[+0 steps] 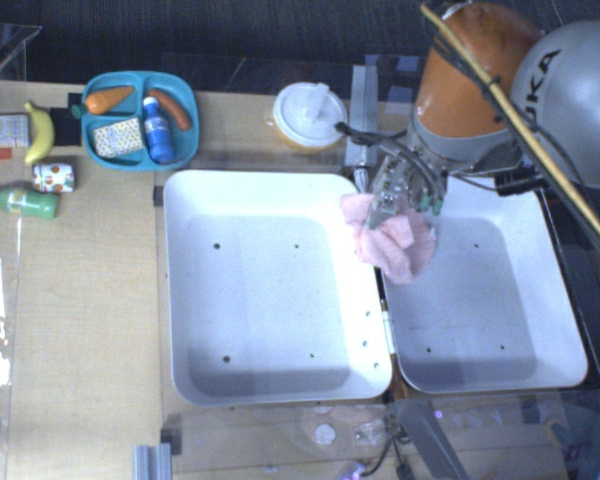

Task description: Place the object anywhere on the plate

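One pink cloth (pixel 390 238), two white bins (pixel 270 368).

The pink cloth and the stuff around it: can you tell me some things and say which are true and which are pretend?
1. The pink cloth hangs from the gripper. True.
2. The cloth lies flat in the left bin. False: it hangs over the edge between the left and right bin.
3. A banana lies on the bench, left of the blue tray. True.
4. The blue tray sits inside the right bin. False: it sits on the bench behind the left bin.
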Robot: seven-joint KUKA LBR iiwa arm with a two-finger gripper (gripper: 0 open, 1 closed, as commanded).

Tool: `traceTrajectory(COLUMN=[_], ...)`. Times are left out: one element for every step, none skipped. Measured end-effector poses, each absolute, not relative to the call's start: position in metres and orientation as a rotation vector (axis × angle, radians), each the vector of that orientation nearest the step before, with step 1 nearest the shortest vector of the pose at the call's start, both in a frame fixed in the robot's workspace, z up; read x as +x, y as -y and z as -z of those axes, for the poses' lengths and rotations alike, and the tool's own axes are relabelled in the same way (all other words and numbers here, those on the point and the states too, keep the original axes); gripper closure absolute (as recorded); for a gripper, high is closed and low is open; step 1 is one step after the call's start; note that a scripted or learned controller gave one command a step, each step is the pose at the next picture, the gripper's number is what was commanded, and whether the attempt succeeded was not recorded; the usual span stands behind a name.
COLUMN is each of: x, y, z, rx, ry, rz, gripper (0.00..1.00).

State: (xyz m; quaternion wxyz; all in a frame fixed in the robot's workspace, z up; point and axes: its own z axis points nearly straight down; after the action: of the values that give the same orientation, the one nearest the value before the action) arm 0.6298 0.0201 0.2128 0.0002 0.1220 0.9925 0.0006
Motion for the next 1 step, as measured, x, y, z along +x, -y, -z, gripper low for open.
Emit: traceTrajectory(x=[0.6007], y=[-0.0561], z=[-0.2237], rx=[0.001], ry=[-3.141], rz=[-0.002], gripper=[1.0])
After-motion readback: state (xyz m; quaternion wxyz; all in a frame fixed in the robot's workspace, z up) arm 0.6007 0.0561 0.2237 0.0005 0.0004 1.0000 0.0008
